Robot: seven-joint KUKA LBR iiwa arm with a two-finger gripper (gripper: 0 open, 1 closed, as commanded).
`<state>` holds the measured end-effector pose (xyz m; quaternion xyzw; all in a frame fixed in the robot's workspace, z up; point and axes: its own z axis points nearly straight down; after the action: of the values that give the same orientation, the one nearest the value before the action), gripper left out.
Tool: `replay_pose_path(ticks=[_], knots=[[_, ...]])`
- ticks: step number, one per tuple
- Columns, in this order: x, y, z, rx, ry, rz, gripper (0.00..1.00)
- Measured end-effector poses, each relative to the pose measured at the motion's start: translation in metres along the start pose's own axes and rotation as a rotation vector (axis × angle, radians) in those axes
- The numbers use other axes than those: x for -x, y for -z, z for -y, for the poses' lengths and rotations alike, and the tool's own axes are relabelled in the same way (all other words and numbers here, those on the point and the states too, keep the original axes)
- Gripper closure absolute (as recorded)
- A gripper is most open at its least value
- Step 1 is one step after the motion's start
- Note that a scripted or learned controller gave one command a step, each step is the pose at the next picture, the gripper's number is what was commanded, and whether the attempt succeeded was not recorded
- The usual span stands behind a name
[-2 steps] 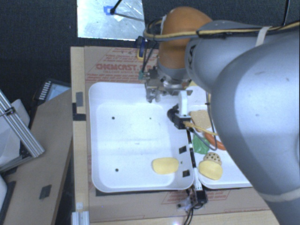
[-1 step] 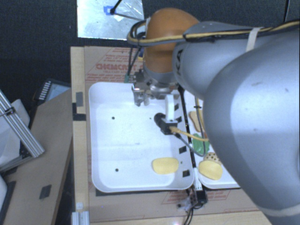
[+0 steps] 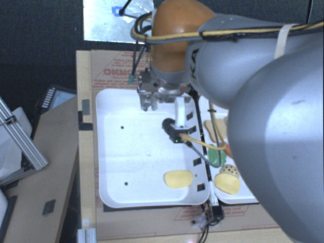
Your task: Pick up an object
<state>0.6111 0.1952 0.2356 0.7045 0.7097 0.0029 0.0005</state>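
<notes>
Arm over the left bin (image 3: 109, 151), hand (image 3: 150, 99) low near its far edge.
Whether the hand is open or closed cannot be told. A yellow piece (image 3: 178, 178) lies at the left bin's near right; a second yellow piece (image 3: 227, 182) sits in the right bin (image 3: 243, 198).

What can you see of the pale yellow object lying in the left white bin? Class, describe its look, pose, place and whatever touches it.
The pale yellow rounded object is a smooth, flattish oval lump with a matte surface that looks soft, perhaps foam or plastic. It lies flat on the floor of the left shallow white bin, near the bin's front right corner, close to the front rim. Its long side runs roughly parallel to that rim. Nothing rests on it or holds it; only the bin floor touches it. The gripper stands apart from it, towards the bin's far side.
</notes>
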Motion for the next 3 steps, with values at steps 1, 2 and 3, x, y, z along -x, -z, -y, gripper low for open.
replay_pose_path(ticks=[1, 2, 3], knots=[[-0.042, 0.001, 0.024, -0.005, 0.000, 0.002, 1.00], [-0.039, 0.011, 0.036, -0.005, -0.003, 0.002, 1.00], [-0.041, 0.026, 0.086, -0.007, 0.000, 0.002, 1.00]])
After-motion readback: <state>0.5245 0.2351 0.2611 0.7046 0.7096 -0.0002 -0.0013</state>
